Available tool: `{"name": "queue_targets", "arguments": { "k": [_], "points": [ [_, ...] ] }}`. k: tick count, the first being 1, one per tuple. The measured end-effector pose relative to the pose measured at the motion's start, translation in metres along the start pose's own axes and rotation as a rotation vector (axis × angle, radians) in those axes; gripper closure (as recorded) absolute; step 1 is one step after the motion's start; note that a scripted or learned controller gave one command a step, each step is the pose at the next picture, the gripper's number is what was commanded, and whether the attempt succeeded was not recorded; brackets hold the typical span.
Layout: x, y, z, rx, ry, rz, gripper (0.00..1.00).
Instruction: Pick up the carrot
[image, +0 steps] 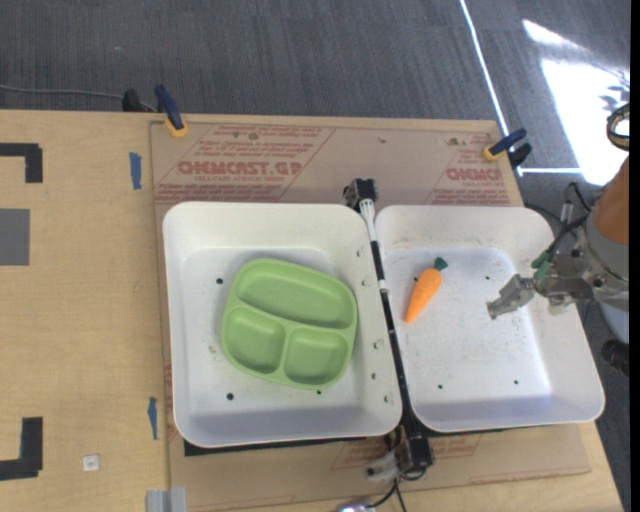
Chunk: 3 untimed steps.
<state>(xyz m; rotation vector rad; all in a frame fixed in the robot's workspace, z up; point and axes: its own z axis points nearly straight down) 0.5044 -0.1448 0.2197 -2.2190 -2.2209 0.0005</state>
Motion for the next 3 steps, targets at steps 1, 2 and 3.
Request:
{"name": "queue_targets", "arguments": {
  "k": [1, 2, 3],
  "points": [
    [0.043, 0.068, 0.071, -0.002, -0.001, -0.001, 0.00],
    [0.052, 0.091, 0.133, -0.005, -0.001, 0.000, 0.00],
    [0.052, 0.092, 0.123, -0.008, -0.001, 0.000, 1.00]
  ]
}}
